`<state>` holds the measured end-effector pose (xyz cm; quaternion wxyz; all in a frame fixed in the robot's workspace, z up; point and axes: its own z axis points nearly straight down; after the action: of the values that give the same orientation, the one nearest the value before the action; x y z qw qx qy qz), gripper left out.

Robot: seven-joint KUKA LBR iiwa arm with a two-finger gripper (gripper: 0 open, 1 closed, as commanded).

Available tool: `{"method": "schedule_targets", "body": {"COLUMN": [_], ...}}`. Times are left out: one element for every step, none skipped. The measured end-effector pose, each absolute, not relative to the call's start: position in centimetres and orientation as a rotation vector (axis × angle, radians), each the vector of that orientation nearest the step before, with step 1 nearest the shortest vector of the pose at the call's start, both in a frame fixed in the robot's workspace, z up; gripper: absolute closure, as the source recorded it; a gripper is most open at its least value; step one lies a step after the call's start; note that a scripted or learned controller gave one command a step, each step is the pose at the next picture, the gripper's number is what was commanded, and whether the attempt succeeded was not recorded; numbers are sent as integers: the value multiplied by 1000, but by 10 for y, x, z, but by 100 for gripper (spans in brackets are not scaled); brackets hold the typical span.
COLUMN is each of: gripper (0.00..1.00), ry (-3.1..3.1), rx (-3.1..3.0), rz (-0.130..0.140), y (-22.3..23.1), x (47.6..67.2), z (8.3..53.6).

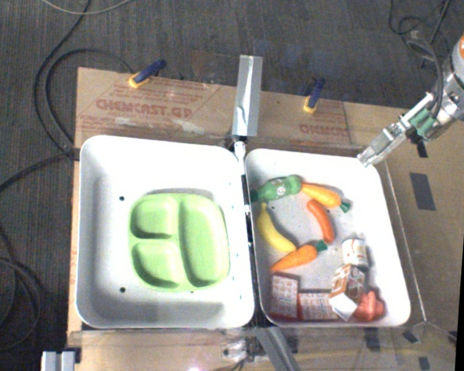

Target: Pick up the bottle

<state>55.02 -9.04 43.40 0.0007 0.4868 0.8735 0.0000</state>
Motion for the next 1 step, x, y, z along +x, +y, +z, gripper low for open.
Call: {"method": "schedule_targets", "body": {"gripper": [100], "ry": [2761], "rx": [1497], "rz": [-3], "y": [-84], "x": [522], "z": [391]}}
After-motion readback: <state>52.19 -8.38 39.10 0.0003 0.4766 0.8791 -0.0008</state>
